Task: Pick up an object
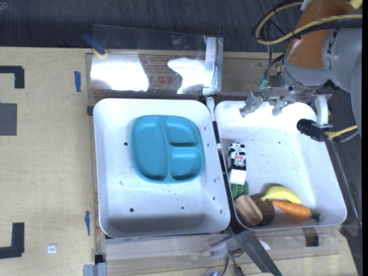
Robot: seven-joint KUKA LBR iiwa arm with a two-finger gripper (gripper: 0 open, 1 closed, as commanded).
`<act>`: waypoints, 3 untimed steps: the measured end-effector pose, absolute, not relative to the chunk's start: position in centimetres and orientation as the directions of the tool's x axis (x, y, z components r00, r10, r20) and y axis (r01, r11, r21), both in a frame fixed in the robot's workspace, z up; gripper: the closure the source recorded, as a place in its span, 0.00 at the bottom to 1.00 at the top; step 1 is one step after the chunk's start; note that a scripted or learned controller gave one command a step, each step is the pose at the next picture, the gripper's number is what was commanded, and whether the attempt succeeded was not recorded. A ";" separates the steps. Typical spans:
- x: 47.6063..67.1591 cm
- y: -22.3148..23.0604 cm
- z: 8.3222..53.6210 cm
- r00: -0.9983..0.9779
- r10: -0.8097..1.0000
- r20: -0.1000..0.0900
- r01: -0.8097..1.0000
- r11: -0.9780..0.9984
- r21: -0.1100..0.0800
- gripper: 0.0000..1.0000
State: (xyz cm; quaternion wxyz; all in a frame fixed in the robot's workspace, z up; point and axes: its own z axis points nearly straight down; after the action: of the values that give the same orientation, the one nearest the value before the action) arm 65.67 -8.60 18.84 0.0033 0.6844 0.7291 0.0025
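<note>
Objects crowd the near end of the right bin (322, 171), toward six o'clock in the view. A brown rounded piece (252, 209) lies closest to the near rim, touching a carrot (291, 210) that points toward three o'clock. A banana (280, 194) curves just behind the carrot, touching it. A bit of green (240, 188) shows between the brown piece and a white block (237, 176) that lies along the bin's nine o'clock wall. Just beyond the block, toward twelve o'clock, sits a small black-and-white patterned item (236, 156), also close to that wall. The middle of the right bin's floor is speckled white.

The left bin (115, 177) sits beside it at nine o'clock, their rims touching. A blue divided plate (167, 148) lies flat near its centre, with three compartments.

At the far end of the right bin, toward twelve o'clock, the claw (264, 107) hangs over the rim with its two fingers (249, 107) spread apart and nothing between them. It is well apart from the pile at the near end. The grey arm (345, 56) with its orange band (313, 27) rises from it toward two o'clock, with yellow cables looping over it.

Beyond the left bin, at twelve o'clock, a shiny clear sheet (155, 68) stands on the wooden desk (46, 154).
</note>
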 end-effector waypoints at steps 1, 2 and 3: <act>66.5 -9.3 9.4 -0.181 0.983 0.000 0.983 0.181 -0.001 0.00; 66.5 -16.0 15.0 -0.400 0.917 -0.003 0.917 0.400 0.002 0.00; 66.7 -11.6 15.2 -0.464 0.886 0.003 0.886 0.464 -0.002 0.00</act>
State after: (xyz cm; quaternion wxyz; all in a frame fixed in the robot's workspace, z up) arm 66.66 -11.58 15.15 -0.0017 0.5179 0.8554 -0.0003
